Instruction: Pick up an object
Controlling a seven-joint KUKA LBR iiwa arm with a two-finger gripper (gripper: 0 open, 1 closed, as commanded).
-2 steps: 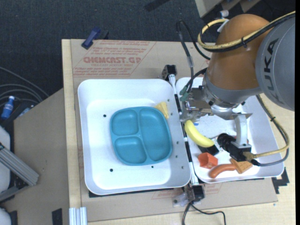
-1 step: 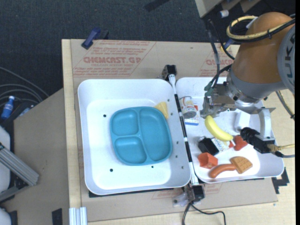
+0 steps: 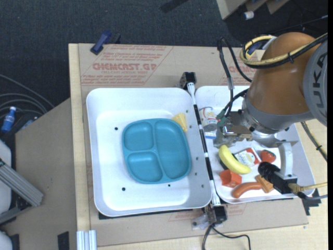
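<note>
The right bin (image 3: 219, 191) holds a yellow banana (image 3: 232, 160), an orange-red block (image 3: 229, 178), a brown sausage (image 3: 246, 189), a white packet with red print (image 3: 246, 155) and a small red piece (image 3: 268, 155). My gripper (image 3: 227, 130) hangs low over the upper left part of this bin, just above the banana's upper end. The arm's grey and orange bulk hides its tip and the bin's far part. Nothing can be seen held in it.
The left bin (image 3: 99, 139) holds a blue divided plate (image 3: 156, 150) and a yellow wedge (image 3: 180, 120) by the plate's upper right corner. A black clamp (image 3: 187, 79) sits at the top of the divider between the bins. A blue object (image 3: 101, 42) lies on the bench beyond the left bin.
</note>
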